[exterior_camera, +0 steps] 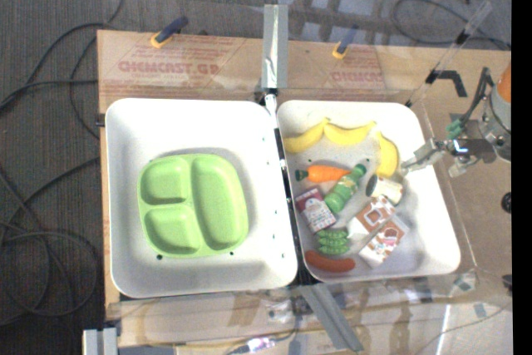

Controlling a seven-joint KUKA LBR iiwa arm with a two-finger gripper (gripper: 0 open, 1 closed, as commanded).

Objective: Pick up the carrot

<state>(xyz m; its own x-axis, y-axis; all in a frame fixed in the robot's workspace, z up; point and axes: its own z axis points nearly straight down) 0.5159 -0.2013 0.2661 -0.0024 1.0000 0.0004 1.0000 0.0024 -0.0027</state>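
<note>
The carrot [327, 174] lay in the right bin [432, 204], toward its left wall and a little beyond the middle, orange body running left to right with a green tip at its left end. A green bottle [344, 189] lay tilted just beside it, its dark cap almost touching the carrot's right end. Farther back, 2 bananas [331, 134] curved along the far wall, and a third yellow piece [388, 155] sat to the right of the carrot. Nearer, a small printed carton [315, 209] lay beside the bottle, with a green pea pod [333, 241] and a red sausage [331, 263] nearer still — and 2 more small cartons [381, 230] to the right.

The left bin [125, 179] held a lime-green divided plate [194, 204] with 3 compartments, well apart from the carrot.

The gripper [413, 164] hung over the right bin's far right part, just beside the yellow piece, reached in from the right on a thin metal linkage, with the orange band at the frame's edge. Nothing lay between its fingers; whether they were spread or pressed together I could not tell.
</note>
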